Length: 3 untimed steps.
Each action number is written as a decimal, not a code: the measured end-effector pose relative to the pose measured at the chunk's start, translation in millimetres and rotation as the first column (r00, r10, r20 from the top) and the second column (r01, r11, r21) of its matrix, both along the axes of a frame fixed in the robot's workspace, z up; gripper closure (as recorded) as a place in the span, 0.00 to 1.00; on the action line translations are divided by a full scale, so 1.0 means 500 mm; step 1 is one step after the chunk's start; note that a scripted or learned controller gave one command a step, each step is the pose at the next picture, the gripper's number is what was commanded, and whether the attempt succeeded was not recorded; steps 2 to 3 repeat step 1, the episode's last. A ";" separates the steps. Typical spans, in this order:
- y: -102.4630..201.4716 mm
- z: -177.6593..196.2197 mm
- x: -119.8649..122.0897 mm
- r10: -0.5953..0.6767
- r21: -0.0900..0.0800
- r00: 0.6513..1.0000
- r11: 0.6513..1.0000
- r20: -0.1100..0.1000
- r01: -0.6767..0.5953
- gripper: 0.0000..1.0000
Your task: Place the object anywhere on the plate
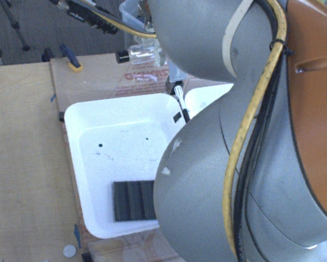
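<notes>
Arm (258, 146) blocks most of the bins; tool state can't tell. Risk: probably a blind miss, with only the dark ridged block (133, 200) in left bin (93, 129) visible.

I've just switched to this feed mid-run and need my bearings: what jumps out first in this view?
The grey arm dominates, bulking across the right and centre with its orange band at the far right and a yellow cable running down it. Left of it lies a white bin holding a dark ribbed block near its lower edge, partly hidden by the arm.
</notes>
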<state>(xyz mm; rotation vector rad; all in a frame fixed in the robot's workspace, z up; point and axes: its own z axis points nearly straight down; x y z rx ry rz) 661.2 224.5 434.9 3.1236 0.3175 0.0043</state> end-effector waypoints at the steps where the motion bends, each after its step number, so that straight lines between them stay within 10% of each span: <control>1: 0.000 -0.209 -0.008 -0.002 0.000 1.000 1.000 -0.008 0.002 1.00; 3: 0.000 -0.209 -0.008 -0.002 0.000 1.000 1.000 -0.008 0.002 1.00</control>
